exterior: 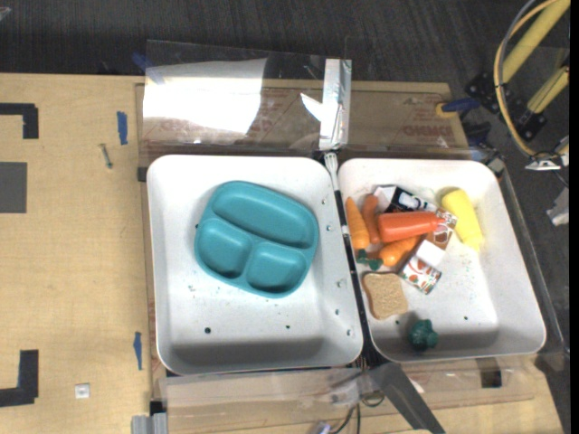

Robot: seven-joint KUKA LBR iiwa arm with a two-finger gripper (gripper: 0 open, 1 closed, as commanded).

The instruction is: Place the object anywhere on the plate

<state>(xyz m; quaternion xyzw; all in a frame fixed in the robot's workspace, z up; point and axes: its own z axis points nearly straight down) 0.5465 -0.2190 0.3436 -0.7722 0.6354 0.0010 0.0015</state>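
The teal plate lies in the left bin — the toy food is piled in the right bin, just beside. Nothing is on the plate yet.

Yellow cables loop beside black fittings.

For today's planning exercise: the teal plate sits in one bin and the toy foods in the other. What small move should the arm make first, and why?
Probably bring the gripper over the right bin and down toward the yellow corn. It lies at the pile's edge, apart from the tangled carrots, so it looks easiest to grasp. The teal plate in the left bin holds nothing yet.
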